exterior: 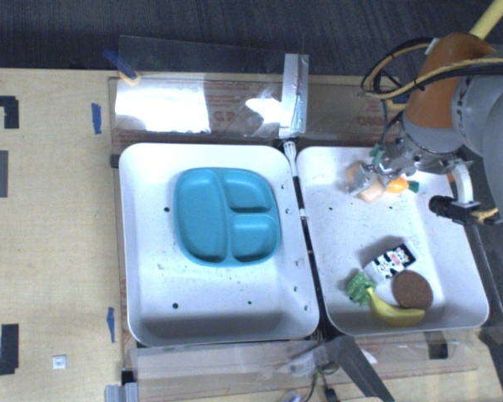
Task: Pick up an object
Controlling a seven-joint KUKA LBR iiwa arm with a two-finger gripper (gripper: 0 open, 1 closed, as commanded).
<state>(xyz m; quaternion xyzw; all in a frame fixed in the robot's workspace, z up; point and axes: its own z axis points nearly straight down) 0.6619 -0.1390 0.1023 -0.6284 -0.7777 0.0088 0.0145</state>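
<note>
Surface (42, 224) of pale wood carries two white bins side by side, the left bin (142, 308) holding a blue plate (226, 216) and the right bin (339, 224) holding all the loose items. The arm (440, 99) reaches in from the right over the far corner of the right bin, its gripper (384, 167) low near that bin's far wall. Whether the gripper is open or closed cannot be told; its tip is a blur of metal against the small things under it. The closest candidate is a peach piece (370, 191), lying just beside the gripper on the near-left side and possibly touching it, with an orange piece (397, 186) just to its right. Nothing can be seen held. The other objects sit well apart in the near half of the bin: a banana (394, 310) with its long axis running left to right, a brown disc (412, 289) touching it, a black-and-white packet (391, 260), and a green sprig (359, 285). The coming move probably turns on a short shift toward the peach piece rather than a reach to the near group.
</note>
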